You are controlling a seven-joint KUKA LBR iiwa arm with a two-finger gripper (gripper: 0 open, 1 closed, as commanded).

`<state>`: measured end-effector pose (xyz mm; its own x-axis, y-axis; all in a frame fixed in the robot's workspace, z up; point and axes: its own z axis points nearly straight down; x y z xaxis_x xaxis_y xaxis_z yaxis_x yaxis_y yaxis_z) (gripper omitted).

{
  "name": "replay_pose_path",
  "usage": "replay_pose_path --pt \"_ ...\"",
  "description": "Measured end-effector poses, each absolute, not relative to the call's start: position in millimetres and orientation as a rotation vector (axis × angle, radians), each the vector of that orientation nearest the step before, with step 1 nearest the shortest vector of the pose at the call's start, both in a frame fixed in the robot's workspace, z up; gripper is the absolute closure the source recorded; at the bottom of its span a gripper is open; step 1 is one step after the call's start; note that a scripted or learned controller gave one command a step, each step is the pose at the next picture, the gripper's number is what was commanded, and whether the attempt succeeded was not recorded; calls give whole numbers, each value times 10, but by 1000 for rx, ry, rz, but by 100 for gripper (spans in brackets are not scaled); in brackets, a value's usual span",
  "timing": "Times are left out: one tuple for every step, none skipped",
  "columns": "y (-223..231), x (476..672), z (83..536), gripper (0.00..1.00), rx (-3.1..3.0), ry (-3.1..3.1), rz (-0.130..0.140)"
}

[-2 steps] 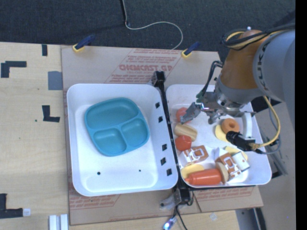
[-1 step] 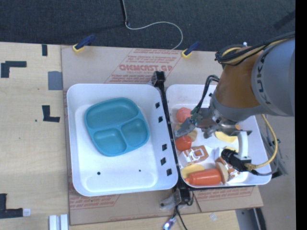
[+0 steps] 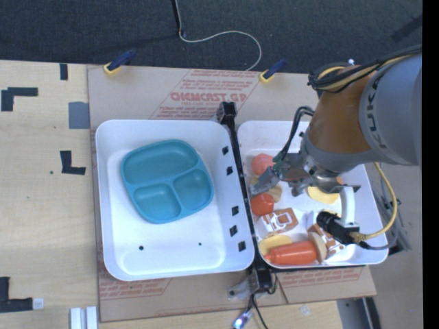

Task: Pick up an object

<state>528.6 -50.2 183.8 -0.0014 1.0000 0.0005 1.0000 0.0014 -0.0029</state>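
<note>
My gripper (image 3: 281,182) hangs low over the right bin (image 3: 367,256), its two fingers spread open with nothing between them. Its left fingertip (image 3: 265,179) sits between an orange-red round toy (image 3: 260,162) behind it and a red round toy (image 3: 261,204) in front. A white and orange packet (image 3: 282,220) lies just in front of the gripper. Near the bin's front wall lie a yellow piece (image 3: 274,240), a red sausage shape (image 3: 295,253) and a brown and white item (image 3: 323,242). Another yellow piece (image 3: 322,196) lies under the wrist, partly hidden.
The left bin (image 3: 116,252) holds a blue divided plate (image 3: 166,180). A black divider (image 3: 236,184) runs between the bins. The grey arm with its orange band (image 3: 343,118) covers the right bin's back right. A white cable (image 3: 219,36) loops behind the bench.
</note>
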Motion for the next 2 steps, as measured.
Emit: replay_pose_path --pt "-386 5111 1838 0 -2218 -2219 5" --pt "-381 5118 1934 100 -2216 -2221 4"
